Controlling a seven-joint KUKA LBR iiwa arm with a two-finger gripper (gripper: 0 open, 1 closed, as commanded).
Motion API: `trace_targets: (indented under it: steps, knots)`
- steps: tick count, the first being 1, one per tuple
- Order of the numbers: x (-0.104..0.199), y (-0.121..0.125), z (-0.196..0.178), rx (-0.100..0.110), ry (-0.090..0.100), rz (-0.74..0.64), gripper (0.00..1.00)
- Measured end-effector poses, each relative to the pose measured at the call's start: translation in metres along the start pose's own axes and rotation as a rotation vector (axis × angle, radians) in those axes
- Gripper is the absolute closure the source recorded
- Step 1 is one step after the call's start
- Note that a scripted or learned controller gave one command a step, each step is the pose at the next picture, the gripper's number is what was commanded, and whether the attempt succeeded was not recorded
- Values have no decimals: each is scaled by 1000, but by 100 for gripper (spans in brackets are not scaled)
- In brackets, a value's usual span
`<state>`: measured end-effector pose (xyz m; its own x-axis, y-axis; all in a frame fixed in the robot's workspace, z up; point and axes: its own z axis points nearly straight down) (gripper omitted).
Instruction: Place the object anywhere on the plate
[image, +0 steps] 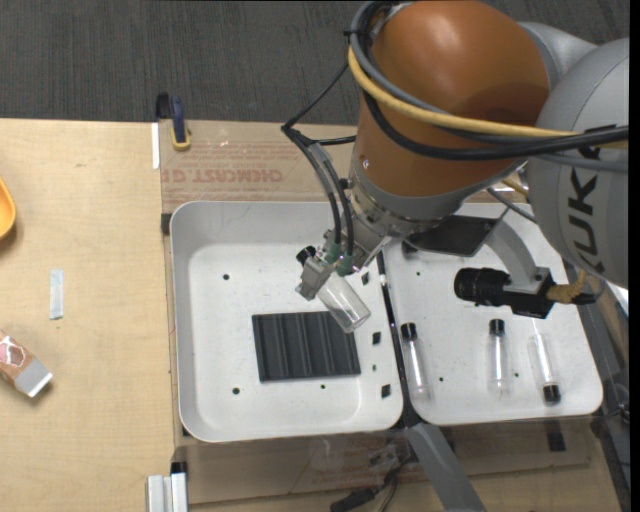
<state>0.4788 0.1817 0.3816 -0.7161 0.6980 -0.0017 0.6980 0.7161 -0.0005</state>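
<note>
A dark ribbed rectangular plate (305, 346) lies flat in the left white bin (200, 300). My gripper (325, 272) hangs from the grey and orange arm over the left bin's right side, just above the plate's far right corner. A clear plastic tube (346, 304) sticks out slantwise from between its fingers, and its lower end hovers at the plate's top right edge. The gripper is shut on this tube.
The right bin (570, 390) holds three more clear tubes with dark caps (411, 352) (495, 355) (544, 366) and a black cylindrical tool (500, 288). The arm's bulk covers the back of both bins. Small items lie on the wooden bench at far left (25, 368).
</note>
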Motion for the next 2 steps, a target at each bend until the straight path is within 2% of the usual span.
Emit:
trace_targets:
  steps: [1,2]
  knots:
    - [-20,-20,-60,-2,-1,-326,100]
    - [-12,-13,54,0,2,-477,100]
